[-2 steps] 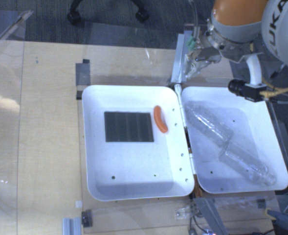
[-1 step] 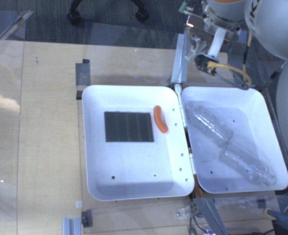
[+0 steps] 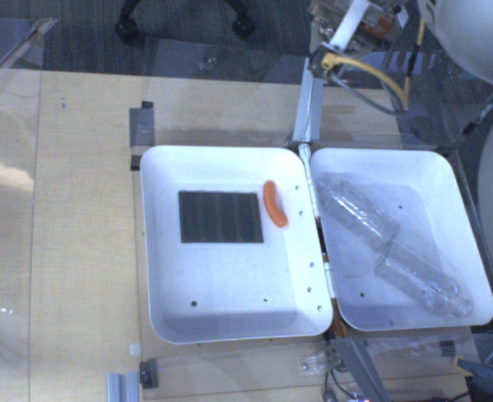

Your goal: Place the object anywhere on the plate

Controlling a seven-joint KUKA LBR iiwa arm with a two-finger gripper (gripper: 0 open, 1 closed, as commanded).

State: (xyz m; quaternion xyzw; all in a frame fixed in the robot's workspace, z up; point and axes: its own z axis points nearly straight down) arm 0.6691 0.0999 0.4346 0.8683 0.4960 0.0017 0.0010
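The orange object (image 3: 274, 203), a small sausage-shaped piece, lies flat in the left bin (image 3: 229, 308), with its long side running roughly from twelve to five o'clock. It rests on the white floor of that bin, just beside the dark square plate (image 3: 221, 217), off the plate's upper right corner at about two o'clock from the plate's middle. The two look barely apart, and the object is not on the plate. From the object, the wall between the bins is near at three o'clock.

The plate is a flat, dark grey square with faint stripes, lying in the upper middle of the left bin. Nothing rests on it.

At three o'clock from the left bin sits the right bin (image 3: 430, 170), touching it along the shared edge. Inside it lies a clear plastic bottle (image 3: 392, 249) on its side, slanting from ten o'clock down to four o'clock across the bin floor.

The arm (image 3: 472, 23) shows at one o'clock in the view, grey and bulky, well apart from the object and above the far edge of the bench (image 3: 70, 224). Below it hang yellow cables (image 3: 380, 72) and a slim metal part near the top of the seam between the bins. Whether the pincer is wide or narrow I cannot tell.

At twelve o'clock, beyond the bench, the black feet of a chair (image 3: 183, 11) stand on dark carpet.
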